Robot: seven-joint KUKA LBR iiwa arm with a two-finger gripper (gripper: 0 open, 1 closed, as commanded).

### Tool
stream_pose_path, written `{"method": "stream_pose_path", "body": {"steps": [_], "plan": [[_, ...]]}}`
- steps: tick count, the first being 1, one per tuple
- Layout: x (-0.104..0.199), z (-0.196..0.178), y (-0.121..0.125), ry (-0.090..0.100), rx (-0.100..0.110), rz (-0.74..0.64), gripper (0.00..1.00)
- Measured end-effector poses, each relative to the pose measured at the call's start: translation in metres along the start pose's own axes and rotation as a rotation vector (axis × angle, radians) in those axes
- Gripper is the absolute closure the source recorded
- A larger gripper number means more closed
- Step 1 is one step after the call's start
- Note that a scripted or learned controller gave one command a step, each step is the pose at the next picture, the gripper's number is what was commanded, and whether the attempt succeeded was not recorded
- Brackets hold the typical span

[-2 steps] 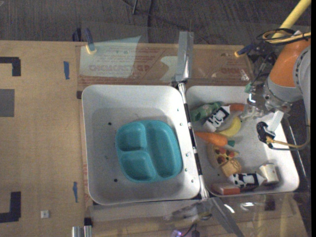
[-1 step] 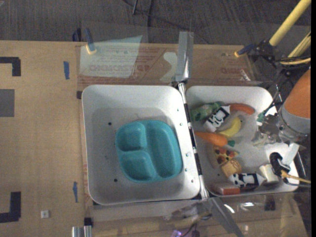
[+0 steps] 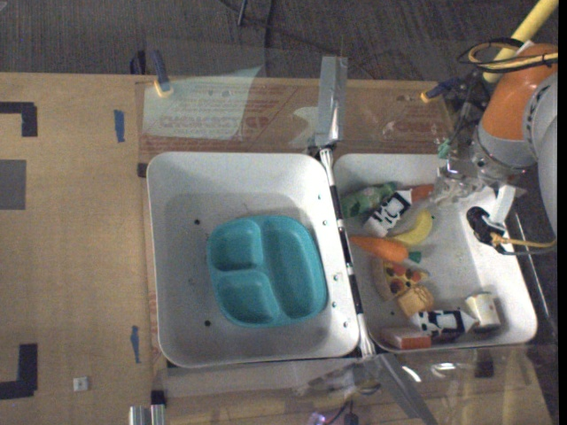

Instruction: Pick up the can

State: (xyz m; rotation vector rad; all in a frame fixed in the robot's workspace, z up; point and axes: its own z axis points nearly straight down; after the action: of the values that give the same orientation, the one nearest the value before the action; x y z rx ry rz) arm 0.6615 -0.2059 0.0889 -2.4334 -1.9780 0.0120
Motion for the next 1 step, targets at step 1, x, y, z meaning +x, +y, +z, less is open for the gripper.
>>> {"method": "stream_pose_path", "body": {"steps": [1], "plan": [[-0.0176,-0.0009,-0.0715,-0.002,-0.021,-0.305,0.00]]}}
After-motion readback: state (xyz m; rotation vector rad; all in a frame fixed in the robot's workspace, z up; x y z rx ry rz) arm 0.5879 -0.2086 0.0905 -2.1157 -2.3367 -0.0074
